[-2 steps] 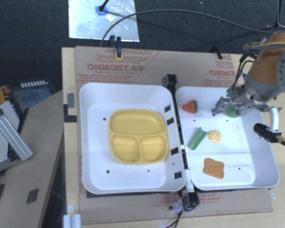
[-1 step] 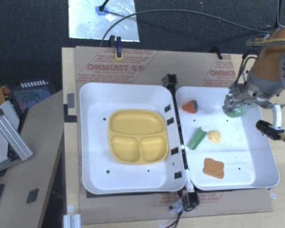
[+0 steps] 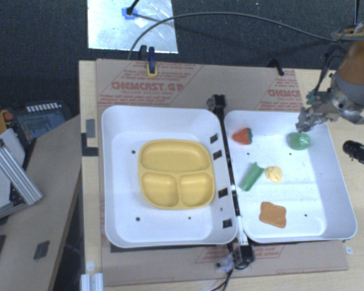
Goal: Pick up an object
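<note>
Two bins, one tray, five small pieces

Two white bins: the left bin point(image 3: 118, 162) carries one yellow divided tray point(image 3: 175, 173); the right bin point(image 3: 333, 205) carries one red strawberry point(image 3: 243, 136), one round green piece point(image 3: 300, 140), one long green piece point(image 3: 252, 177), one pale yellow piece point(image 3: 274, 174) and one orange toast-like piece point(image 3: 272, 214).

Arm point(image 3: 357, 71) cut off at right edge. Gripper point(image 3: 305, 125) blurred against green object point(image 3: 299, 140); contact undeterminable. Keypad device point(image 3: 39, 121) at left too small to read.

One fixed camera looks down, slanted, on both bins point(image 3: 230, 180).
</note>
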Robot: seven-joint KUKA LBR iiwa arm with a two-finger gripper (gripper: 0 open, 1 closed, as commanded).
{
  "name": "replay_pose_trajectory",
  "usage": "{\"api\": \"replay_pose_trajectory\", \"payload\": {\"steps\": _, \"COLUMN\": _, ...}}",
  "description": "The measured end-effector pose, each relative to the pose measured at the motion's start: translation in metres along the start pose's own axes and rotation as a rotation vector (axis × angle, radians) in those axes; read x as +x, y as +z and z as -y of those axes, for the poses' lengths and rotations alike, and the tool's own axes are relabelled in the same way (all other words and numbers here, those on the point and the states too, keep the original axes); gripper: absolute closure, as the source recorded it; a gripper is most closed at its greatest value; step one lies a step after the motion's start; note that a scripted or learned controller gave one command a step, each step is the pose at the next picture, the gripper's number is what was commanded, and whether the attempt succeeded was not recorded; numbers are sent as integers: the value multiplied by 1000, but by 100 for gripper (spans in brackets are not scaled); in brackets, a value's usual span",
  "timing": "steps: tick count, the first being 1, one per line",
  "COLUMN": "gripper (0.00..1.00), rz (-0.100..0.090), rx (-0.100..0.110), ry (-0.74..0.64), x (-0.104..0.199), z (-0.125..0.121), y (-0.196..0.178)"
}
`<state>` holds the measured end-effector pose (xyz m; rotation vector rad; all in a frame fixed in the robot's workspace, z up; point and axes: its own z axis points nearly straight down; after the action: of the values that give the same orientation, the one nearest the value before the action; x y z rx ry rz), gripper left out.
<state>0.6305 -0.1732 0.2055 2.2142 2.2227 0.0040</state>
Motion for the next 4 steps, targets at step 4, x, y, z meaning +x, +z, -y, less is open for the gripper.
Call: {"api": "replay_pose_trajectory", "payload": {"steps": 4, "gripper": 100, "rz": -2, "rx": 4, "ry": -5, "x": 160, "z": -3, "y": -22}}
